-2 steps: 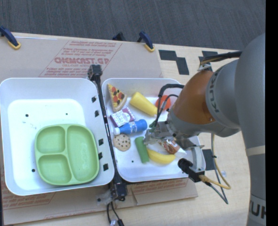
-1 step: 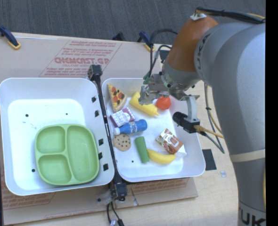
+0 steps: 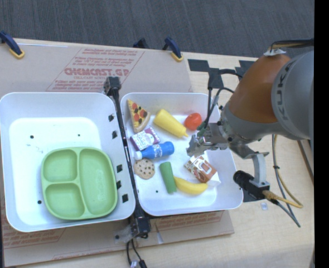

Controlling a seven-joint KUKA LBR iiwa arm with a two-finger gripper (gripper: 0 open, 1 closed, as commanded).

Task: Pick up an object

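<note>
- The gripper [image 3: 199, 145] is seen low inside the right bin [image 3: 226, 197], hanging just above a small red-and-white carton [image 3: 201, 169]; whether its pincer is spread or pressed together cannot be told, and nothing is seen held in it.
- The carton is judged the likeliest pick, as it lies directly under the tool head and a little apart from its neighbours.
- A banana [image 3: 190, 186] is noted touching the carton's lower edge, so a descent there could knock it.
- A green cylinder [image 3: 168, 177] stands left of the carton, beside a cookie [image 3: 145, 169].
- Further left of the carton, a blue-and-white bottle [image 3: 155, 151] and a purple packet [image 3: 140, 138] are crowded against the bin wall.
- Above the carton lie a red tomato [image 3: 193, 120], a yellow corn-like piece [image 3: 170, 123] and a pizza slice [image 3: 138, 115].
- Well left of the carton, a green divided plate [image 3: 79, 182] is set alone in the left bin [image 3: 19, 110], presumably as a drop place.
</note>
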